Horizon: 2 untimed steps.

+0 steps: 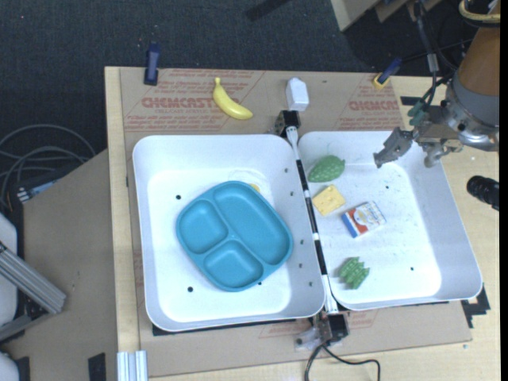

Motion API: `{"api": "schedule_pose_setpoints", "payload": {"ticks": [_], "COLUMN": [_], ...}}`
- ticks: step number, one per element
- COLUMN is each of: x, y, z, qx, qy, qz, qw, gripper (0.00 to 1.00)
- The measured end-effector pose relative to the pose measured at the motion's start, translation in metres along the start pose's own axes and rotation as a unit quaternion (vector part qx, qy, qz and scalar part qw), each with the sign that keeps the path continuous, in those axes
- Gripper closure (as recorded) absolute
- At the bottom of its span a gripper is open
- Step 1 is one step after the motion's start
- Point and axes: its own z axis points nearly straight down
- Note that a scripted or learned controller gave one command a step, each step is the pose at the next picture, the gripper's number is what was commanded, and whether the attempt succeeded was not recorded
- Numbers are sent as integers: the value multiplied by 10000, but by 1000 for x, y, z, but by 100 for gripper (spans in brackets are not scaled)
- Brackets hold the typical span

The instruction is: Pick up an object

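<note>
in the right bin (pixel 444 213), near the front, sits a small green toy (pixel 353 272), then a little box (pixel 364 217), a yellow block (pixel 329 200) and a green leaf (pixel 326 168). farther back the tool (pixel 413 153) hangs open, holding nothing. next, i think, it must go down over one thing.

Blue tray (pixel 232 234) fills the left bin (pixel 151 173); gripper (pixel 410 149) hovers over the right bin's (pixel 444 213) far edge.

Green leafy toy (pixel 326 168), yellow block (pixel 329 200), small carton (pixel 363 217), green bumpy piece (pixel 352 272), lying apart in right bin (pixel 444 236)
</note>
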Motion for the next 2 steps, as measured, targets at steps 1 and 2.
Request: {"api": "schedule_pose_setpoints", "payload": {"ticks": [1, 2], "x": [-1, 3], "y": [20, -6], "z": [131, 189], "qx": [17, 9], "qy": [3, 2], "qz": [4, 4], "qw": [10000, 10000], "gripper": [0, 0]}}
